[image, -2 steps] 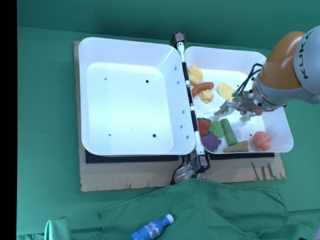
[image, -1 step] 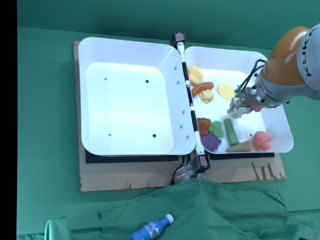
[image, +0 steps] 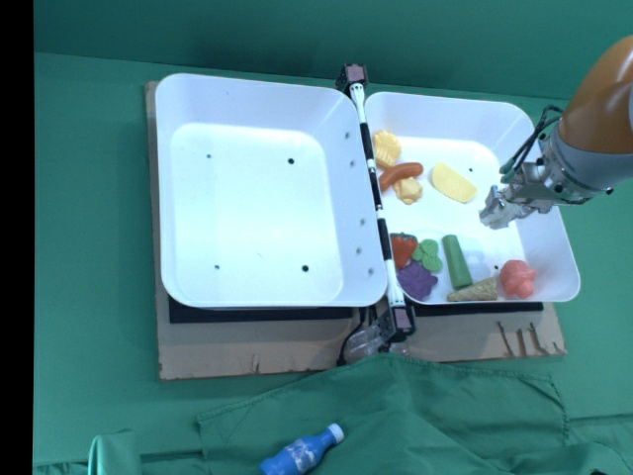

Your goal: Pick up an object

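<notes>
- The grey arm with its orange band (image: 605, 92) comes in from the right edge of the frame, and its two-finger metal gripper (image: 499, 213) hangs over the right part of the right-hand shallow white bin (image: 495, 117).
- Whether the gripper is spread or pressed together cannot be told at this size and angle; nothing shows between its tips, so I judge it empty.
- All the toy food lies in the right-hand bin: a pale yellow oblong wedge (image: 453, 182), an orange-red sausage (image: 401, 174) and a ridged yellow piece (image: 387, 147) in the bin's upper middle.
- Along the bin's lower edge sit a green stick-shaped vegetable (image: 456, 259), a purple grape bunch (image: 417, 281), a red piece (image: 403, 248), a tan cone (image: 476, 289) and a pinkish-red lumpy fruit (image: 516, 278).
- The relation that matters: the yellow wedge is the nearest thing, just left of and slightly above the gripper, its long axis slanting from upper left to lower right.
- The green stick lies below and left of the gripper, its long axis nearly top to bottom in the frame, with bare bin floor between the two.
- A short shift left and a drop would probably reach the wedge; closing across its narrow width looks the safer bet.
- The left-hand white bin (image: 257, 102) takes no part, nor does the blue plastic bottle (image: 300, 450) on the green cloth at the bottom.
</notes>
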